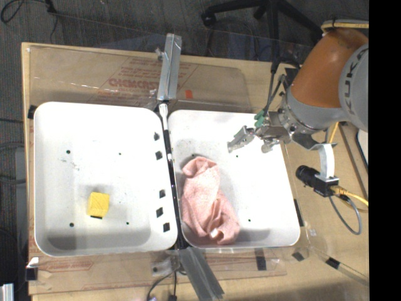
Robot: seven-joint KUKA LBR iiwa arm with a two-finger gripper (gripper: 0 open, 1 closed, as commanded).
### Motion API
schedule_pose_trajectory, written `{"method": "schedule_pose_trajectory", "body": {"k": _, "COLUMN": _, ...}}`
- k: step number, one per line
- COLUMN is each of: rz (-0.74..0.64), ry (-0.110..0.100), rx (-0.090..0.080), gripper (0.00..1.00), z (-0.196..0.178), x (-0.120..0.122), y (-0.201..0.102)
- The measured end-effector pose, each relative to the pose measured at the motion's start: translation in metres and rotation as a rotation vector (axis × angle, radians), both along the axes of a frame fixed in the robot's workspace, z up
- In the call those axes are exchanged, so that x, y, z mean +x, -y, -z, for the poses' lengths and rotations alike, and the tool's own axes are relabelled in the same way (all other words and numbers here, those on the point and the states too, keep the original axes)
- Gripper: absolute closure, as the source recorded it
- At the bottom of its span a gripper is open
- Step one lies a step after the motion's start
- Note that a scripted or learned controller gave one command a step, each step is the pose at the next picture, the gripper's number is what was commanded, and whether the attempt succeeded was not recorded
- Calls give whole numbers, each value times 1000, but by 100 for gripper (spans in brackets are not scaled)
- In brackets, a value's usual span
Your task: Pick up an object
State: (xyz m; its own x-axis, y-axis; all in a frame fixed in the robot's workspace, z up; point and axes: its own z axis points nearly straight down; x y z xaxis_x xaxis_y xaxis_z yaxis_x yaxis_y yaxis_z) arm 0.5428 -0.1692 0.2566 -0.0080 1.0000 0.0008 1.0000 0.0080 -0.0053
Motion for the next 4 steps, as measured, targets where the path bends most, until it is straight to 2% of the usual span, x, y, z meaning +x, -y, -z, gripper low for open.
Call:
{"method": "schedule_pose_trajectory", "body": {"k": 1, "rz": -36, "ry": -2, "rx": 0, "gripper": 0, "z": 111, "x": -14, "y": -48}}
{"method": "schedule_pose_trajectory", "body": {"k": 2, "rz": -39, "ry": -3, "rx": 0, "gripper": 100, "z": 101, "x": -13, "y": -47}}
{"method": "schedule_pose_trajectory", "body": {"k": 3, "rz": -239, "ry": -1, "rx": 2, "gripper": 100, "z": 99, "x": -11, "y": -74}}
{"method": "schedule_pose_trajectory", "body": {"k": 4, "rz": -585, "ry": 2, "rx": 3, "gripper": 100, "z": 159, "x": 2, "y": -44}}
